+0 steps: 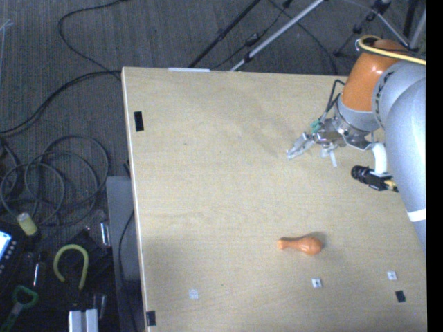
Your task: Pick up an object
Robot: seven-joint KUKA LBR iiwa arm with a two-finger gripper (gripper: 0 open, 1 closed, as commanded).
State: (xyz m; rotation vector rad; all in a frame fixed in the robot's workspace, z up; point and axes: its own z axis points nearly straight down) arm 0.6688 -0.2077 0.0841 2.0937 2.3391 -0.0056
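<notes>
- The wooden bench top (208, 185) was spread across the centre and right of the frame, presumably left bare so that the target could be reached freely.
- The grey arm (405, 130), with its orange band (363, 81), was positioned at the right edge, upper half.
- The gripper (299, 149) was held near the surface at upper right of centre, its fingers seen spread apart and nothing gripped between them.
- The orange object (302, 245), a small bulb-shaped piece, was laid flat at lower right of centre, well apart from the gripper; the pick was judged not yet made.
</notes>
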